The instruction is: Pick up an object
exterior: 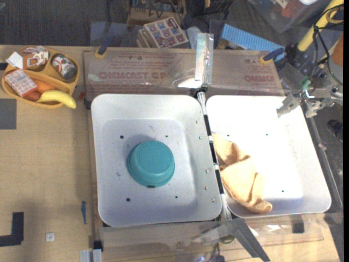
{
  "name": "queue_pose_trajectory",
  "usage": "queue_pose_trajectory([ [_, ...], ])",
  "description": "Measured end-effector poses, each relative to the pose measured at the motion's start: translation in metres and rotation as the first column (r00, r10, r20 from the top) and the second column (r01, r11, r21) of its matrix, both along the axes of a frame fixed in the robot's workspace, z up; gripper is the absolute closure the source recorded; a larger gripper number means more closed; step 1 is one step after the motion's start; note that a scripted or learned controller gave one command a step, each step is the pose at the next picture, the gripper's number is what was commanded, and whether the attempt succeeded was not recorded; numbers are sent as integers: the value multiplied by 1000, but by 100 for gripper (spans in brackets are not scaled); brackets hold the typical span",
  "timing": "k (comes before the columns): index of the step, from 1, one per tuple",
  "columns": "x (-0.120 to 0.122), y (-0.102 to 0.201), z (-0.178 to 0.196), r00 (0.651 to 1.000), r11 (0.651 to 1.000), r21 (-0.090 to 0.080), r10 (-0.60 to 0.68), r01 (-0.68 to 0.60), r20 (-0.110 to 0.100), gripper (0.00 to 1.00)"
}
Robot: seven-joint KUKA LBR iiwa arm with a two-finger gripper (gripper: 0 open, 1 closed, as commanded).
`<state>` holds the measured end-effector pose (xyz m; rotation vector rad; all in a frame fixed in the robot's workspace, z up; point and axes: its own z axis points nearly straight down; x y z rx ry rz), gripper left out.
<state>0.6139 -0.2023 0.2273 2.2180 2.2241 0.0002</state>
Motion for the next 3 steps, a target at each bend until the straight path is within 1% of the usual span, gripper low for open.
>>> queue_pose_trajectory([
  [1,-32,127,-39,1000,1000,1,3,-3,-1,0],
  [2,-39,101,-138,985,985,-1,174,-174,9,0],
  [3,-38,100,-127,985,985,-1,171,-171,14,100],
])
